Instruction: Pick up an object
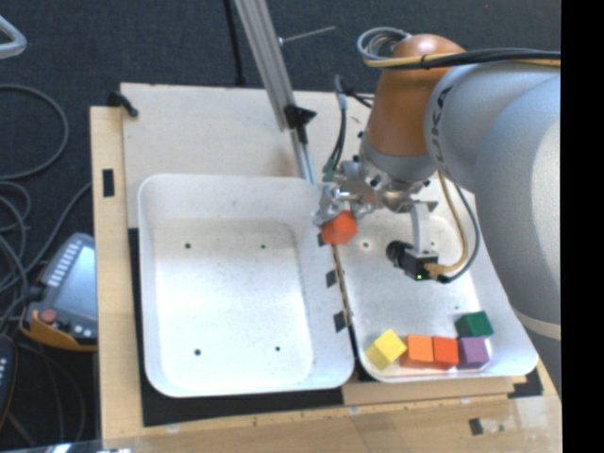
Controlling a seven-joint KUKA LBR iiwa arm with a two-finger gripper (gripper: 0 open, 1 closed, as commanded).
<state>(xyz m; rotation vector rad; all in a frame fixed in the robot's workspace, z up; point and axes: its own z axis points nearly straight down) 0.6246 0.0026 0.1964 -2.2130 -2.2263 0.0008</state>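
Note:
My gripper (338, 215) hangs over the ridge between the two bins, at the upper left corner of the right bin (500, 310). An orange-red object (339, 228) sits between its fingers, just below the wrist, and looks lifted off the bin floor. The grey arm with its orange band comes in from the upper right and hides the back of the right bin. Along that bin's front edge lie a yellow block (386, 347), two orange blocks (431, 350), a purple block (473, 351) and a green block (475, 325).
The left bin (151, 253) lies beside the gripper on its left. A slanted aluminium post (269, 55) rises behind the bins, close to the wrist. A black cable with a connector (415, 258) hangs from the arm over the right bin.

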